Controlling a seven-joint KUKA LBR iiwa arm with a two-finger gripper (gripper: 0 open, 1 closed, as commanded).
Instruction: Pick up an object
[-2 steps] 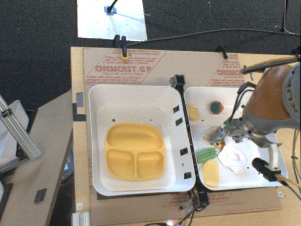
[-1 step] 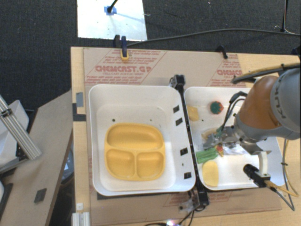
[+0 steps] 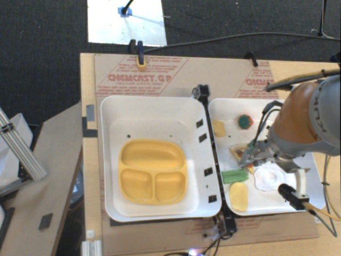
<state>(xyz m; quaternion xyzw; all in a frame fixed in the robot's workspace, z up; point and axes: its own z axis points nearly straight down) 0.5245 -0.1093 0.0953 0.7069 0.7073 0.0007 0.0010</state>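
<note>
My gripper is low in the right bin, reaching in from the right. It sits over a tan object near the bin's middle left. Just below it lies a green oblong piece, and below that a yellow oval piece. A white round object rests to the right of the green piece. A small green and red ball lies at the back of the bin, with a pale yellow piece to its left. The arm hides part of the bin's right side.
The left bin holds a yellow three-compartment tray. A black divider with clips runs between the two bins. Cardboard lies under both bins, with clamps at the back edge.
</note>
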